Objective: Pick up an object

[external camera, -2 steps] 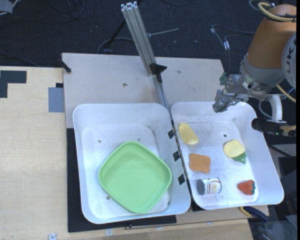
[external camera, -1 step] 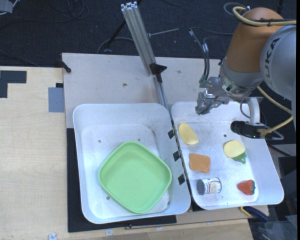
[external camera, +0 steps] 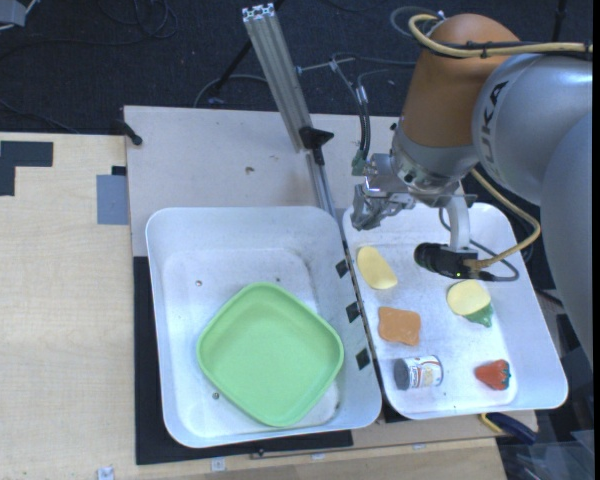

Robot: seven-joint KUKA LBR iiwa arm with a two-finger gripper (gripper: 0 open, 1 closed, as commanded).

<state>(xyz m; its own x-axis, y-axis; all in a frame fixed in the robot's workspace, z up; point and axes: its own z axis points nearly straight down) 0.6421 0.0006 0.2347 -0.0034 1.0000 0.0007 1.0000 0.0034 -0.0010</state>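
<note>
My hand (external camera: 372,211), grip state unclear to me, hangs at the right bin's (external camera: 540,388) upper left; descending there I risk clipping the wall, missing the yellow piece (external camera: 376,267)

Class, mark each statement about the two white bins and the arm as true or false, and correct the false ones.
1. The green plate lies in the left bin. True.
2. The orange block lies in the left bin. False: it lies in the right bin, below the pale yellow piece.
3. The gripper hangs over the upper left part of the right bin. True.
4. The small can stands upright on the green plate. False: it lies on its side in the right bin.
5. The red piece lies near the right bin's lower right corner. True.
</note>
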